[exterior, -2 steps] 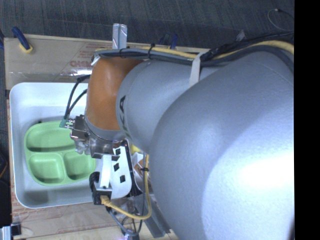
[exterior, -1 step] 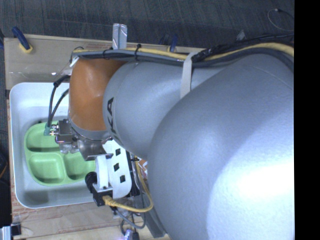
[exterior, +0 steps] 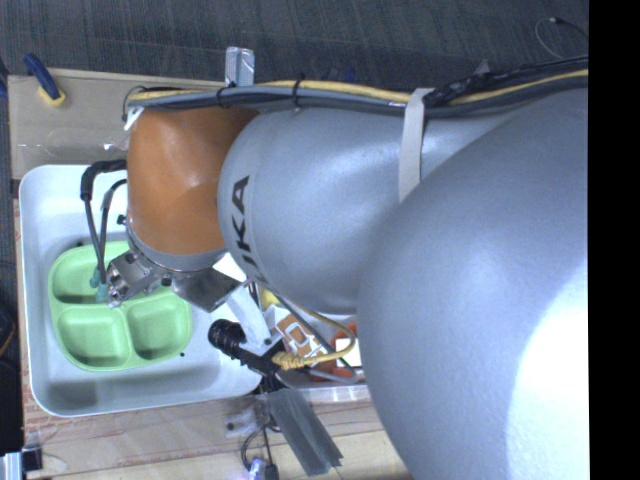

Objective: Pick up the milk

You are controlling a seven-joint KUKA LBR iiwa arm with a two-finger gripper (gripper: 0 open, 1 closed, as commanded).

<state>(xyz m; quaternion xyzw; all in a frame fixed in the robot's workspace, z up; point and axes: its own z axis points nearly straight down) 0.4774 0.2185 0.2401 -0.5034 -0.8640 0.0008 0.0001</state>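
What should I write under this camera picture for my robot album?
A big grey KUKA arm with an orange band reaches over a green divided tray in a white bin.

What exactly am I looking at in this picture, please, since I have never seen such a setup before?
The camera looks down at a slant on a workbench. The big grey shape with the orange band is a robot arm reaching in from the right, so close that it hides much of the scene. Beneath it sits a shallow white bin holding a green divided tray. The arm's wrist hangs over that tray. Cables run along the arm. The milk it should pick up cannot be made out here, nor anything held.
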